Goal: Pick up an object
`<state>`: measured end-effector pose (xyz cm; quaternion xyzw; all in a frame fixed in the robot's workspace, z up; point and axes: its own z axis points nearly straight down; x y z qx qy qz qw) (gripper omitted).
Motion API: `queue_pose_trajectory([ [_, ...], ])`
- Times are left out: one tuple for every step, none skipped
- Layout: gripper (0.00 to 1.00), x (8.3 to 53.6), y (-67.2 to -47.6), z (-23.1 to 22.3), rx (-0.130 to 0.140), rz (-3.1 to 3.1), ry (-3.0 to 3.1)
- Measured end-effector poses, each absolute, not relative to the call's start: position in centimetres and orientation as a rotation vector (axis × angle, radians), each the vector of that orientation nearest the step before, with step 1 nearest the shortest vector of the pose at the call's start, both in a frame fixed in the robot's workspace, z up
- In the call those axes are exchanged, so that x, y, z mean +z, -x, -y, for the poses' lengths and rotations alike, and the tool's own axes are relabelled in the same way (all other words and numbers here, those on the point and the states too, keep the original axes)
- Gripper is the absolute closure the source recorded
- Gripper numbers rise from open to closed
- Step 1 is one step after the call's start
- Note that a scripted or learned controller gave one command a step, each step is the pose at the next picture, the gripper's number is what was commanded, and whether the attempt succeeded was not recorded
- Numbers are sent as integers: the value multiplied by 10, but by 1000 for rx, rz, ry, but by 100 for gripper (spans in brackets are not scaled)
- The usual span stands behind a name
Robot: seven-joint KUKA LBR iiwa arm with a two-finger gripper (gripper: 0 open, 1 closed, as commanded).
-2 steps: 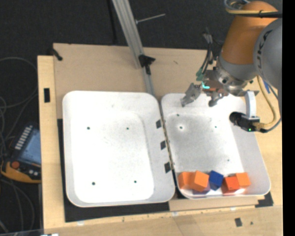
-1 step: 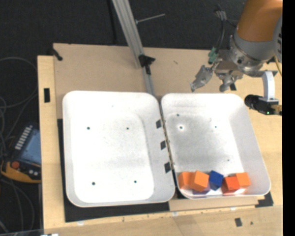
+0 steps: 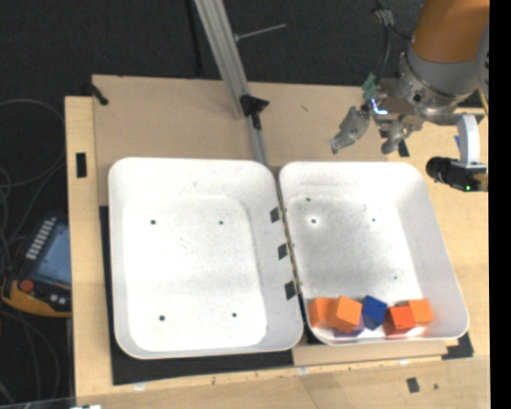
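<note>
No readable brand, label or writing anywhere.

Arm [image 3: 447, 24] entering at upper right of frame, orange band at the top edge, grey wrist below it angling down and left. Gripper [image 3: 375, 135] hanging over bare bench [image 3: 324, 118] just above the upper rim of the right bin [image 3: 366, 228], outside both bins. Fingers spread apart, one splayed left, one pointing down, nothing between them.

Blocks huddled along the lower edge of the right bin: orange block [image 3: 336, 313] at lower left corner, blue block [image 3: 374, 310] just beside it, second orange block [image 3: 408, 315] toward the lower right corner. All well apart from the gripper, at the opposite end of the bin.

Plenty of open floor across the upper and middle right bin. Left bin [image 3: 196, 254] touching the right bin along a shared middle seam with small black clips. Metal pole [image 3: 226, 58] slanting from top centre down to that seam. Cables and a handheld pendant [image 3: 47, 267] off the bench at far left.
</note>
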<state>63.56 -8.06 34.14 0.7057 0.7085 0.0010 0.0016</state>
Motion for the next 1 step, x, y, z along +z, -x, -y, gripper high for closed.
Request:
queue_pose_trajectory([
  [0, 258, -584, 74, -10, -2225, -2228],
])
